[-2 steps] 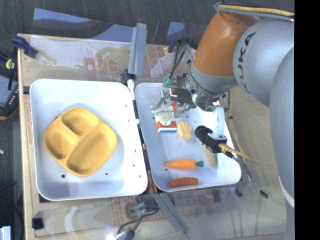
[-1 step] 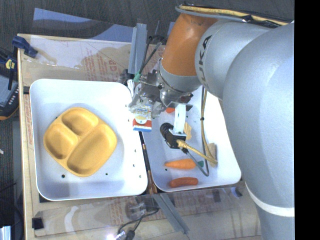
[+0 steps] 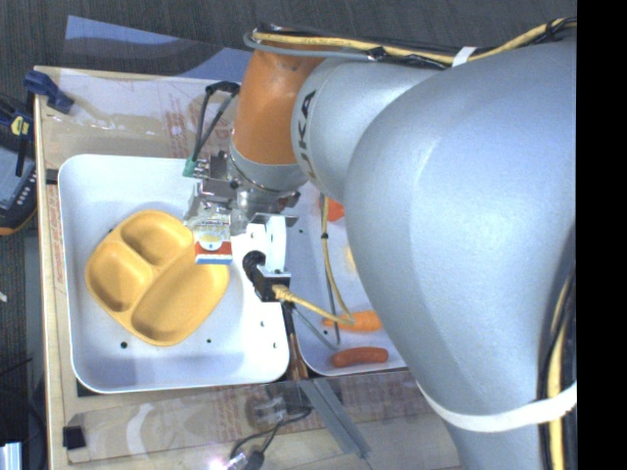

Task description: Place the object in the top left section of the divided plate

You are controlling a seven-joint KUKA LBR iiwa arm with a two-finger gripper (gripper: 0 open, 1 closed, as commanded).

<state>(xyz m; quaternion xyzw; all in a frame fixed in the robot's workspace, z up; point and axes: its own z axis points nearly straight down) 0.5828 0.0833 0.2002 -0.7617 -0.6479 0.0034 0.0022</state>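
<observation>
A yellow divided plate (image 3: pixel 152 274) lies in the left white bin (image 3: pixel 83 179), its sections bare. My gripper (image 3: pixel 213 233) hangs over the plate's upper right edge, at the end of the grey arm with the orange band (image 3: pixel 274 106). A small object with white, red and blue parts (image 3: pixel 213 252) sits right under the gripper's tip, at the plate's rim. The view does not let me tell whether that object is between the fingers or resting on the plate.
The right bin (image 3: pixel 323 360) is mostly hidden by the arm; orange pieces (image 3: pixel 359 357) lie near its front edge, and another (image 3: pixel 361 322) a little further back. Yellow cable (image 3: pixel 313 306) runs across it. Dark equipment (image 3: pixel 15 179) sits beyond the bench's left edge.
</observation>
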